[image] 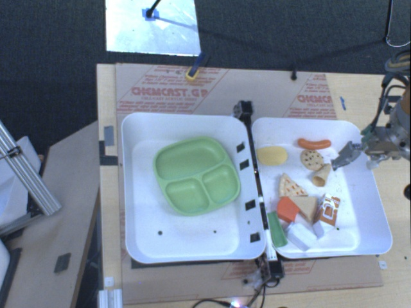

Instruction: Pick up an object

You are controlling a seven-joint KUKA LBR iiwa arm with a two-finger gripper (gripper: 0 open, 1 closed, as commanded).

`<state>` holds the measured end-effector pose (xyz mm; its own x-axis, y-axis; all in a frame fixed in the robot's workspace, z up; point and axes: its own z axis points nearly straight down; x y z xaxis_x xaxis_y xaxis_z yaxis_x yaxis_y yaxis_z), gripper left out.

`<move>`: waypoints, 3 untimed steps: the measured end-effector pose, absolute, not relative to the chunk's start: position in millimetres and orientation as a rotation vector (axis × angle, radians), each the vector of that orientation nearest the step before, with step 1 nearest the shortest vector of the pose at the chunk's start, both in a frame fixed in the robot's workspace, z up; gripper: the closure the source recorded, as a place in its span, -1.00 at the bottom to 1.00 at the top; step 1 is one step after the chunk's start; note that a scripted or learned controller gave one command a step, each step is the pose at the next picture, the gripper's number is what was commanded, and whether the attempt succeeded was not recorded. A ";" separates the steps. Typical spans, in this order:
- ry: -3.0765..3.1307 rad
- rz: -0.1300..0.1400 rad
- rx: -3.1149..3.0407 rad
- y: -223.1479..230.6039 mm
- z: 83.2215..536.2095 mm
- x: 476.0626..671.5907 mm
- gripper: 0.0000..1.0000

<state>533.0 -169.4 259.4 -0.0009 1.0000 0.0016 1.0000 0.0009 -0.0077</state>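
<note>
The right bin (369,201) holds several toy foods: a yellow lemon-like piece (272,155), an orange sausage (314,144), a brown cookie (311,159), an ice-cream cone (321,173), a pizza slice (292,187), a red block (287,208), a tan wedge (308,205) and a small printed carton (329,210). My gripper (343,157) reaches in from the right and hangs over the bin's upper right part, just right of the cookie and cone. Nothing is visibly held.
The left bin (144,230) carries a green divided plate (196,175). A green stick (277,228) and a white block (300,236) lie at the right bin's front left. A black divider (252,172) runs between the bins. A metal frame (26,172) stands at far left.
</note>
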 end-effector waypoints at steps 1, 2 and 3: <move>-2.226 -0.001 -2.219 -169.2 264.0 534.9 -1.00; -2.222 0.002 -2.217 -164.7 203.5 540.4 -1.00; -2.221 0.001 -2.219 -161.3 161.3 540.7 -1.00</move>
<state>540.7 -161.3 161.3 -0.0011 1.0000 0.0008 1.0000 0.0011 -0.0016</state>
